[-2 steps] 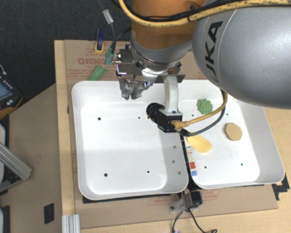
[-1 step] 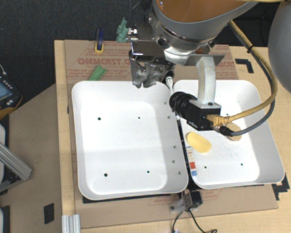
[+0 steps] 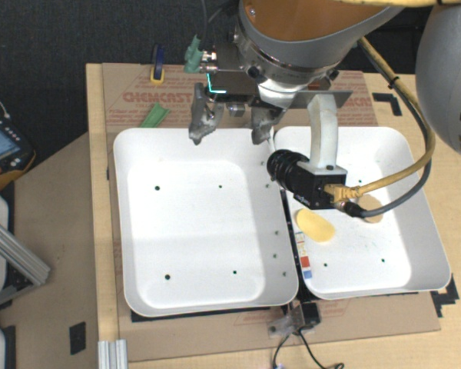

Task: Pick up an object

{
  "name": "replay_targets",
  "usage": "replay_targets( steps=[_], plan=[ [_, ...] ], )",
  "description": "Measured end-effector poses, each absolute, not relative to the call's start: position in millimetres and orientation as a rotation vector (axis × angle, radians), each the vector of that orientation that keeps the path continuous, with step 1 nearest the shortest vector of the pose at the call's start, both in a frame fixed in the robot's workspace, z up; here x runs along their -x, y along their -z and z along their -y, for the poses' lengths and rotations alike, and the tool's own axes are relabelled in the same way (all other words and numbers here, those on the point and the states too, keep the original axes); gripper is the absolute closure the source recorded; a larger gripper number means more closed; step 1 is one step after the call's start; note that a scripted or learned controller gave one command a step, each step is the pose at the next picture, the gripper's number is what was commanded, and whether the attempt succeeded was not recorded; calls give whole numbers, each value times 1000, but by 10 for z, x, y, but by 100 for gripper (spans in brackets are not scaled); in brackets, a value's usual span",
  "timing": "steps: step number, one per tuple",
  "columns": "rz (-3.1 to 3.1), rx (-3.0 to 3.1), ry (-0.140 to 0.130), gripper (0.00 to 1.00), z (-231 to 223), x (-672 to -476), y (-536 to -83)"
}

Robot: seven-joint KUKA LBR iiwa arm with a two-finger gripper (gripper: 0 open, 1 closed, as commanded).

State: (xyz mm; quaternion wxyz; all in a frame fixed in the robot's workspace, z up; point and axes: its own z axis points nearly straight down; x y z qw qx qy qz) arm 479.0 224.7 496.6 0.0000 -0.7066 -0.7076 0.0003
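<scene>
crosswise, yellow oval piece (image 3: pixel 316 226) lies left-right.

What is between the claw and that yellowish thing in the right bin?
The claw sits above the far edge of the left bin. The yellowish object lies in the right bin. A black camera-like part on the arm hangs between them, beside the bins' shared rim.

The arm (image 3: pixel 330 14) is cut off by the top and right edges. Part of the right bin (image 3: pixel 399 267) is hidden behind a black camera unit (image 3: pixel 303 179). A tan object (image 3: pixel 371 206) is mostly covered by a cable (image 3: pixel 399 175); its kind cannot be told.
</scene>
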Motion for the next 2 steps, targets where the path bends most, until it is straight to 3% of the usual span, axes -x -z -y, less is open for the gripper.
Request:
replay_targets(
  steps=[1, 2],
  plan=[
    [2226, 2220, 5, 100, -2255, -4794, -5075],
    [2225, 2219, 3, 0, -2255, -4793, -5069]
  ],
)
